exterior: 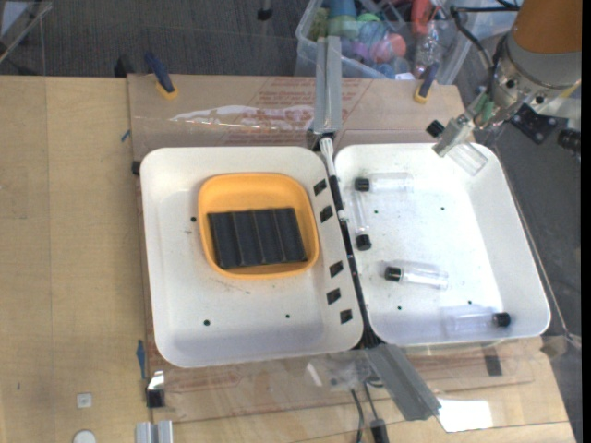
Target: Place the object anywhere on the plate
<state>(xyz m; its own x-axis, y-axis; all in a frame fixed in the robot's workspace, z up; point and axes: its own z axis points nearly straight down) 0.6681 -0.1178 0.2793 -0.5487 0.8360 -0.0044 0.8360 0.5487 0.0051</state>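
Left bin, on the tabletop: holds an orange plate carrying a dark ribbed block. Right of the plate, in the right bin: clear tubes with black caps. Far right corner: pincer clamped on a clear tube.

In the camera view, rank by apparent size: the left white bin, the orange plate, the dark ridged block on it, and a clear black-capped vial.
1. Left white bin
2. Orange plate
3. Dark ridged block
4. Clear black-capped vial
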